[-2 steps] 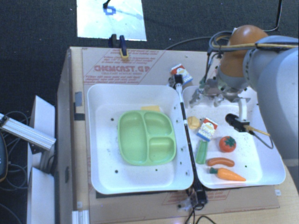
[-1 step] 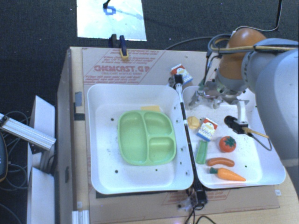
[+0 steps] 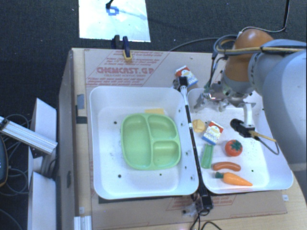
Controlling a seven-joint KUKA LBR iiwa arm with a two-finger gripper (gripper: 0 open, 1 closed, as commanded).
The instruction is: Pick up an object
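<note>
Trouble could start at the green plate (image 3: 149, 140) in the left bin (image 3: 108, 176), mid frame: it is too wide and flat for me. Right of it, in the right bin (image 3: 276, 178), lie a little carton (image 3: 212, 132), a tomato (image 3: 233, 147) and a carrot (image 3: 233, 178). My gripper (image 3: 213, 99) hangs at the upper right, past the carton. I cannot tell if it is open or closed. The toys are small and round, so one might roll or slip away.

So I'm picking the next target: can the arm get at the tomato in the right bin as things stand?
Probably yes. The tomato lies uncovered in the right bin, apart from the sausage and carrot below it, with nothing stacked on it. The tool hovers over the same bin's far end.
</note>
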